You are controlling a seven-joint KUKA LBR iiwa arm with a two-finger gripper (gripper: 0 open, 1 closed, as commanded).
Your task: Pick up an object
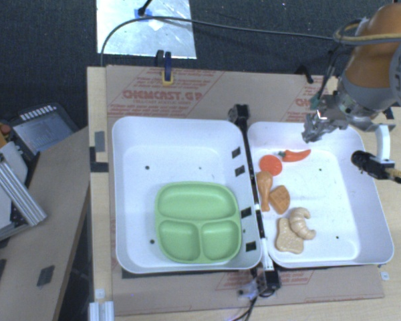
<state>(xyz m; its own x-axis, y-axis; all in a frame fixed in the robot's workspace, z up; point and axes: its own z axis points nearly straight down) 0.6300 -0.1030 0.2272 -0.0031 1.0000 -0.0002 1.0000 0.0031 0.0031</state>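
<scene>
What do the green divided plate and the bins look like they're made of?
The green divided plate: likely moulded plastic, matte, with soft rounded compartment edges. The two white bins: probably thin formed plastic, smooth and slightly glossy, with rounded rims.

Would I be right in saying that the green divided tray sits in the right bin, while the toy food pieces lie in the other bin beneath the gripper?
Not quite: the camera view shows the green divided tray in the left bin, not the right. The toy food pieces lie in the right bin, with the gripper above its far edge.
</scene>
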